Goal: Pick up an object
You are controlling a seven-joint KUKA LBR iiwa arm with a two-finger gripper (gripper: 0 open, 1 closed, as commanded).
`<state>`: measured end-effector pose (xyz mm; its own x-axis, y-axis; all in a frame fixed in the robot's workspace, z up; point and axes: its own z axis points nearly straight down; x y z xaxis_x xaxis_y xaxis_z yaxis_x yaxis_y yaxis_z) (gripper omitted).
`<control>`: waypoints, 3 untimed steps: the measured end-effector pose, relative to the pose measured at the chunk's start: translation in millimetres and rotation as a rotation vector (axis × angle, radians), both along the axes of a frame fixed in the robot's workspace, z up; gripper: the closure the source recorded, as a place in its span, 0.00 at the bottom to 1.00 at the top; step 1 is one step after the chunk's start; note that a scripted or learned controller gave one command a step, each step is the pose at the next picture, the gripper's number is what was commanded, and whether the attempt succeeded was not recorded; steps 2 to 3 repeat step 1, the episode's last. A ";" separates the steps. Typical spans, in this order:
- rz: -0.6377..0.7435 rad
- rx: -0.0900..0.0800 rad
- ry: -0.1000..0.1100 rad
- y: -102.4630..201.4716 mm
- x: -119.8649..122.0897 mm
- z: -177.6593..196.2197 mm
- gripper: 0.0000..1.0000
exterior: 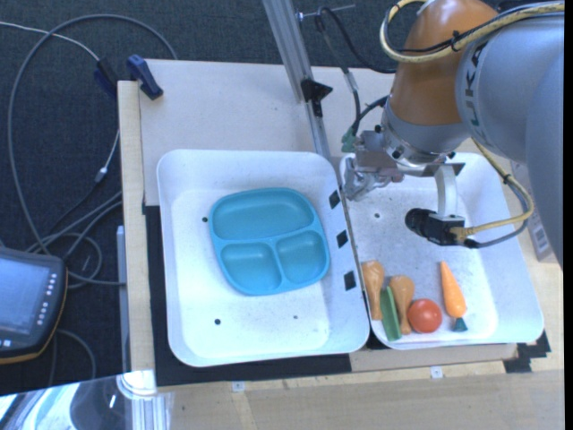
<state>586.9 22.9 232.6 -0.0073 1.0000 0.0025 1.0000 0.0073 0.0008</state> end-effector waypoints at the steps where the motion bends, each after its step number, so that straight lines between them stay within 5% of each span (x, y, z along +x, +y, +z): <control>1: 0.000 0.001 -0.002 57.0 15.9 10.1 1.00; 3: 0.000 0.001 -0.002 57.0 15.9 10.1 1.00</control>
